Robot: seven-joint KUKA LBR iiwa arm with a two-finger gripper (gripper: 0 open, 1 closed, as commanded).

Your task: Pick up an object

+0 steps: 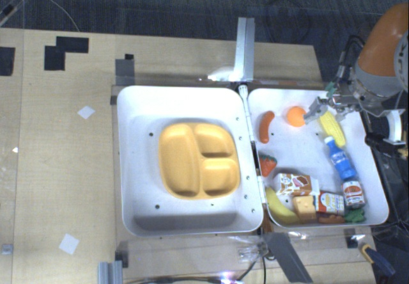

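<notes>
My gripper [324, 107] hangs over the back of the right bin [381, 203], just above the upper end of a yellow corn cob [333, 128] and right of an orange ball [294, 116]. Nothing can be seen held in it. Further down the right bin lie a red sausage [266, 126], a blue bottle [340, 160], a strawberry [267, 165], a banana [278, 205], a small printed carton [295, 183], a tan block [305, 206], a red packet [331, 202], a small jar [353, 193] and a green item [355, 215].
A yellow divided tray [197, 160] lies in the middle of the left bin [137, 212]. A metal divider post [245, 52] stands behind the bins. Bare white floor shows in the right bin between the sausage and the bottle.
</notes>
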